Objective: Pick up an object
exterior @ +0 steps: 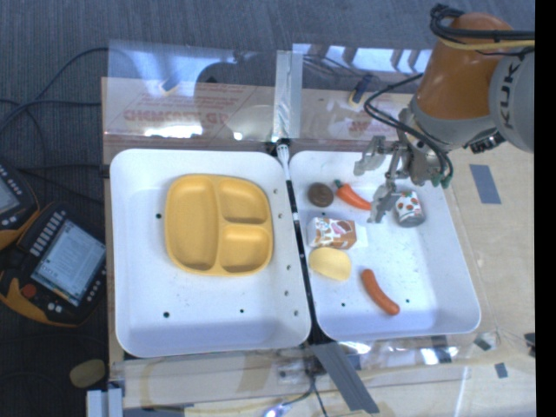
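My gripper hangs over the back of the right bin, open, with nothing between its fingers. One fingertip is near the bin's back wall, the other is beside a small white cup with red spots. An orange carrot lies just left of the fingertips, next to a brown round piece. Nearer the front lie a printed packet, a pale yellow lump and a red sausage.
The left bin holds a yellow divided tray. A raised divider separates the two bins. Cables and a handheld control pendant lie on the floor at the left.
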Tool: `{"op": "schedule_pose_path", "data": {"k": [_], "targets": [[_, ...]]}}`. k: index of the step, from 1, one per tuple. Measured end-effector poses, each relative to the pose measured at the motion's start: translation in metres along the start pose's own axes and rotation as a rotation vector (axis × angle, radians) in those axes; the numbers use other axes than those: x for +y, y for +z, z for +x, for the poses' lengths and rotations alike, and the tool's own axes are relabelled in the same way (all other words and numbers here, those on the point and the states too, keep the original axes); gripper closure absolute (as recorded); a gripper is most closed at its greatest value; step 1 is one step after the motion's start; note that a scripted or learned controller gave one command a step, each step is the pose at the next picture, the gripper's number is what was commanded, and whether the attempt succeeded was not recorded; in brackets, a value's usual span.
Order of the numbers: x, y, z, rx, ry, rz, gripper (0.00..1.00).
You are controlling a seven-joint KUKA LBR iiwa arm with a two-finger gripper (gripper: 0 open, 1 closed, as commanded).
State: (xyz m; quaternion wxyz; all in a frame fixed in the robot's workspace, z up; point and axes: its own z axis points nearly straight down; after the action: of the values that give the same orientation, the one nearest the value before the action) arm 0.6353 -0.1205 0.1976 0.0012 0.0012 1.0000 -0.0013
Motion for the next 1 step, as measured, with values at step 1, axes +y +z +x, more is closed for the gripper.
{"op": "schedule_pose_path", "data": {"k": [1], "targets": [[0.0044,0.098,0.0615,-0.01,-0.142,0.003,0.0]]}}
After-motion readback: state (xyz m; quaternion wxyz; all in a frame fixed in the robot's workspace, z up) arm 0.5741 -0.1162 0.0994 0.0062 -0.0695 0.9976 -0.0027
